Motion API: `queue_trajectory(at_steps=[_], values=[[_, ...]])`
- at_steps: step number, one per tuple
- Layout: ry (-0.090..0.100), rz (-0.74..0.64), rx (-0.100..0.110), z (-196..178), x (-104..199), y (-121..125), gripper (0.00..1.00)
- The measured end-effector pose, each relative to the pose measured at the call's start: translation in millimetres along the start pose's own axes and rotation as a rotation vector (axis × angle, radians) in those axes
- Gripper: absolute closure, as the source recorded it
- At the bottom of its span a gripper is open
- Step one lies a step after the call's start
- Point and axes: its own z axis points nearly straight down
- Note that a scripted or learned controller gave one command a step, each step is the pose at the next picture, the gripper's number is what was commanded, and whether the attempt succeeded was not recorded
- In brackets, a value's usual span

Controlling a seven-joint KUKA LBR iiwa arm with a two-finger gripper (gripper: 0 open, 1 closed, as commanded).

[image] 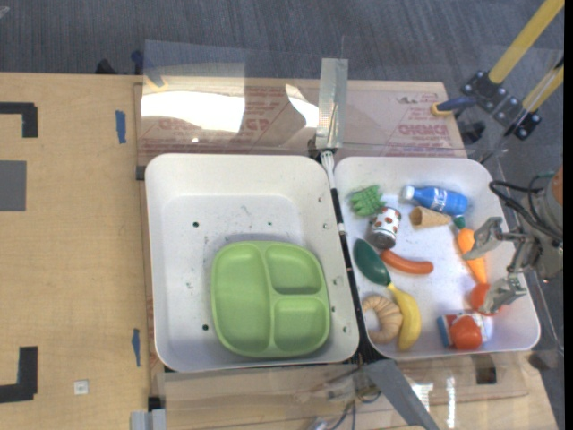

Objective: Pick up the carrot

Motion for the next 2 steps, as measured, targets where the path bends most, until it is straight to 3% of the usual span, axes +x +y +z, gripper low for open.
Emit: queue_trajectory(at_steps=[1, 2], values=[[-0.007, -0.028, 0.003, 102.1, -54.4, -33.8, 0.0], [-0.009, -0.031, 0.002, 93.2, -56.0, -31.1, 1.0]])
